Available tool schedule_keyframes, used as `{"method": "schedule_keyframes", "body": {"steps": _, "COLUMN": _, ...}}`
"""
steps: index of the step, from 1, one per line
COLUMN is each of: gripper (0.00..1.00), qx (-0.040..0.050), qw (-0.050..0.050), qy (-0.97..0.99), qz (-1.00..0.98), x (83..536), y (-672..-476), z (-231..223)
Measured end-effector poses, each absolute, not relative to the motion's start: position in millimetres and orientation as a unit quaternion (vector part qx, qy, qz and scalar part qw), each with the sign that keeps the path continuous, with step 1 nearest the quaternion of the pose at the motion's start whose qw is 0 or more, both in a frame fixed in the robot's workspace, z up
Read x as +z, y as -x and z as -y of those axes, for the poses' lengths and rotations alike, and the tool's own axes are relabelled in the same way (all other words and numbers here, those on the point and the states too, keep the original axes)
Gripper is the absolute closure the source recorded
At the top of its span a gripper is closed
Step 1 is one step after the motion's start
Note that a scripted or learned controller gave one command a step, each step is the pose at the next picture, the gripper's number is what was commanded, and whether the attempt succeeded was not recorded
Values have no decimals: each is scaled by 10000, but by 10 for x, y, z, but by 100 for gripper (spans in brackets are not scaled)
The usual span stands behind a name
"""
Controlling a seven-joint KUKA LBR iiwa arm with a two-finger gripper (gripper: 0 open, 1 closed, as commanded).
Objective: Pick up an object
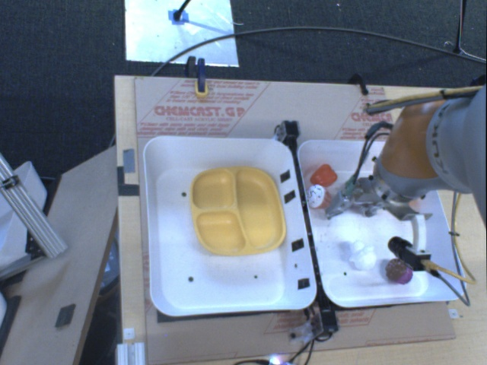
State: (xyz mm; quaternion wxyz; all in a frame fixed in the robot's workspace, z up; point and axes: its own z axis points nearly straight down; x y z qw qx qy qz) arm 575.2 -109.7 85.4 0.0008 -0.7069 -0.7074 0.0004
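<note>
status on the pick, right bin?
Gripper low in right bin, nothing visibly held. Orange object and spotted white ball just beside it. Yellow tray in left bin.

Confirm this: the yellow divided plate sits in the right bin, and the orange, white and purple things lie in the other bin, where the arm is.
Not quite. The camera view shows the yellow divided plate in the left bin. The orange thing, white thing and purple thing lie in the right bin, where the arm is.
</note>
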Motion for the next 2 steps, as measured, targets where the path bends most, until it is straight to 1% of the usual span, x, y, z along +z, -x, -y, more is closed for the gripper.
{"method": "schedule_keyframes", "body": {"steps": 1, "gripper": 100, "qx": -4, "qw": -6, "qy": 7071, "qz": 7071, "x": 983, "y": -5758, "z": 1101}}
{"method": "schedule_keyframes", "body": {"steps": 2, "gripper": 100, "qx": -22, "qw": -33, "qy": 7058, "qz": 7084, "x": 1611, "y": -5837, "z": 1120}}
